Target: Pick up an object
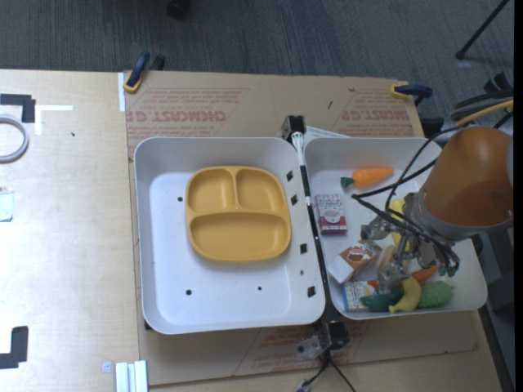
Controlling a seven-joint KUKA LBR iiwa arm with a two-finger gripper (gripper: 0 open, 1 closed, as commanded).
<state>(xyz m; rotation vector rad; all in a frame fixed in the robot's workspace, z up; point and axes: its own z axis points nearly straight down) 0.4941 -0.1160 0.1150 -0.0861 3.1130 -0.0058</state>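
Gripper (398, 256): lowered among the toy clutter in the right bin (327, 163), below the carrot (372, 175); finger state cannot be told. Step: reaching to grasp. Next: close on one item, then lift.

Right bin (327, 149) front crowded; left bin (155, 243) floor open around plate (239, 213).

Red printed lettering runs across the brown cardboard sheet (245, 104) lying under the two white bins. From this camera it appears upside down and mirrored, so it cannot be read with certainty. One block of this lettering sits above the left bin (155, 219) and another sits above the right bin (372, 149). A small red and white carton (331, 213) in the right bin carries printing, but it is too small to read.
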